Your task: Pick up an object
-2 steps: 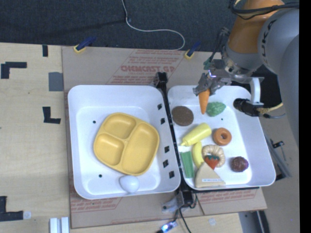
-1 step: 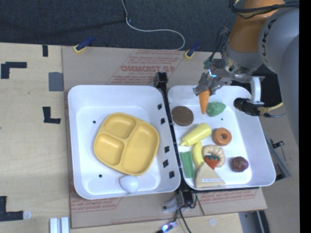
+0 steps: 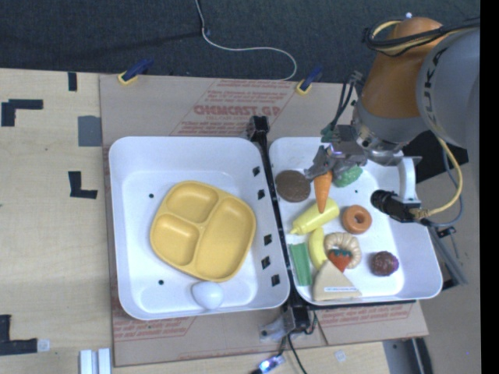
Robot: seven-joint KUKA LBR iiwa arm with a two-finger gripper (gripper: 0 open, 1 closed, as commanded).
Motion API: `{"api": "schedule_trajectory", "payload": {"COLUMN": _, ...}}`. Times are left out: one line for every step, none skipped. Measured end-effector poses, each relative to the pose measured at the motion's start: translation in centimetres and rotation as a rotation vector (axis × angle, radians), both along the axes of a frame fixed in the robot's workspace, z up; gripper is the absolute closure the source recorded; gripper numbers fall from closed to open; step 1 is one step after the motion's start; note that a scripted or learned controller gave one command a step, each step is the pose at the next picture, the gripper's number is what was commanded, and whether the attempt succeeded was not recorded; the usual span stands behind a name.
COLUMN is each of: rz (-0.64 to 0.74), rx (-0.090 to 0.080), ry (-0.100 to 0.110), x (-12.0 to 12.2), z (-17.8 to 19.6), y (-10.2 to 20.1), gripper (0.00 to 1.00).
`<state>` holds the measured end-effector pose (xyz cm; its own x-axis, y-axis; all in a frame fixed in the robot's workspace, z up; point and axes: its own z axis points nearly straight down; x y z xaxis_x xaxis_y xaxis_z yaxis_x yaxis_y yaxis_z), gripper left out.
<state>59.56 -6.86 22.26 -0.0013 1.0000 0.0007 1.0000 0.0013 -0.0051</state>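
Pincer [image 3: 326, 168] fingers clamp the top of an orange carrot [image 3: 321, 192], which hangs point-down over the right bin [image 3: 413, 287]. Beneath it lie a yellow banana [image 3: 314, 217] and brown cookie [image 3: 292, 185].

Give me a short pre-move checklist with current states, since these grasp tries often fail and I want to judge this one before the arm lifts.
1. Gripper is over the right bin, where the food items lie: ok.
2. A target sits at the fingertips: the carrot has its top right at the gripper: ok.
3. Carrot actually clamped between the fingers: cannot tell.
4. Target free of neighbours: not ok; the carrot's tip rests on the yellow corn piece, with the brown cookie and a green item close by.
5. Left bin has open floor beside the yellow plate and white egg: ok.
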Motion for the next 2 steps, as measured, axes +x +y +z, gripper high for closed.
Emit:
{"api": "schedule_trajectory", "payload": {"rz": 0.000, "rx": 0.000, "ry": 0.000, "x": -4.4, "z": -0.7, "y": 1.5, "gripper": 1.00}}
{"api": "schedule_trajectory", "payload": {"rz": 0.001, "rx": 0.000, "ry": -0.005, "x": -4.9, "z": 1.2, "y": 2.2, "gripper": 1.00}}
